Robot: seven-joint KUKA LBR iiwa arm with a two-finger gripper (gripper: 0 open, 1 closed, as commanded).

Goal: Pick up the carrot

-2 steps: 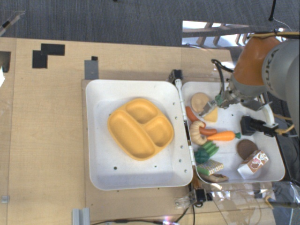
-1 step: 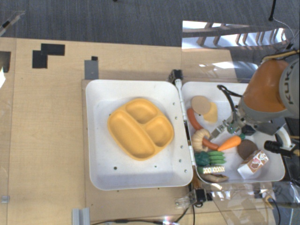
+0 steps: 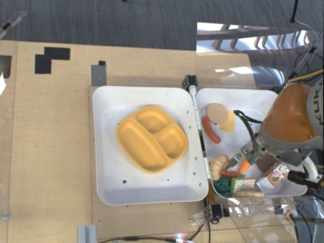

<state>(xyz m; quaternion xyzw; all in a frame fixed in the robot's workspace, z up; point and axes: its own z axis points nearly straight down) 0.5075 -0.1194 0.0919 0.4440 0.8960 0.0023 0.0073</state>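
Carrot [image 3: 244,165], a small orange piece, lies near the front of the right bin [image 3: 263,96], just under the gripper [image 3: 251,155]; whether the gripper is open or closed cannot be told from here, and nothing shows it gripping the carrot. It looks like a light, stiff, smooth toy, likely to slip, so I would take it across its narrow width at the middle. Clutter crowds it: a red pepper [image 3: 228,174] and a pale knobbly piece [image 3: 219,162] to its left, a green item [image 3: 237,186] in front; a sausage [image 3: 211,130] lies farther back. The dividing wall is near; the left bin [image 3: 109,186] with its yellow tray [image 3: 152,138] has open room.
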